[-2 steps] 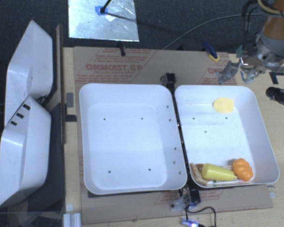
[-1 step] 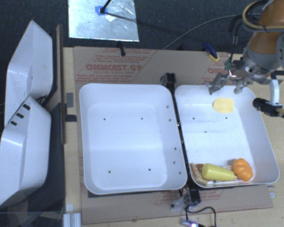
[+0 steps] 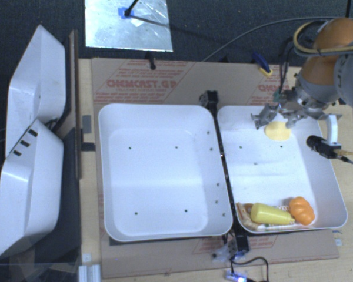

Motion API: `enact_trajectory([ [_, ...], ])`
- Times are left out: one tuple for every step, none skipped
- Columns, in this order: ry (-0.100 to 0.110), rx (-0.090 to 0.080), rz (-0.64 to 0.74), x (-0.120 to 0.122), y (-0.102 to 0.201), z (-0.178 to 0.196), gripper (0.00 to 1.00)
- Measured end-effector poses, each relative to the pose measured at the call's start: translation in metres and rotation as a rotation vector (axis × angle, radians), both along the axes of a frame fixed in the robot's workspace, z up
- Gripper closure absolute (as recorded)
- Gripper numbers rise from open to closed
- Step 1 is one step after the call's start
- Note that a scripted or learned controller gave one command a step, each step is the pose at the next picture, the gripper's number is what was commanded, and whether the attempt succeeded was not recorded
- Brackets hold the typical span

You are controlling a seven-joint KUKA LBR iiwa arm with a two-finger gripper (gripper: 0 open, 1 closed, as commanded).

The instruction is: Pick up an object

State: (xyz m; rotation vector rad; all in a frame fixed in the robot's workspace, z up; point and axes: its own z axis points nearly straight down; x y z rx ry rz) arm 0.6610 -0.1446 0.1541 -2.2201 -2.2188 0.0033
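Observation:
My gripper (image 3: 276,121) hangs over the far part of the right bin (image 3: 265,169), its fingers spread apart and open. A pale yellow, flat round object (image 3: 278,133) lies on the bin floor just below and between the fingertips, and nothing is clamped. Along the near edge of the same bin lie a yellow cone-shaped object (image 3: 270,214) and an orange pumpkin-like object (image 3: 302,210), side by side. A tan flat piece (image 3: 243,210) pokes out at the yellow one's left end.
The left bin (image 3: 159,169) sits beside the right one, with a black divider (image 3: 221,157) between them. Two white bins (image 3: 29,157) are stacked at the far left. A metal plate (image 3: 128,16) lies behind the bench. Cables run near the arm (image 3: 329,57).

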Motion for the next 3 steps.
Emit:
enact_trajectory([
  [-0.001, 0.0, 0.002, -0.001, 0.009, -0.058, 0.0],
  [-0.006, -0.001, 0.001, 0.0, 0.008, -0.044, 1.0],
  [-0.009, -0.001, 0.0, 0.0, 0.003, 0.018, 1.0],
])
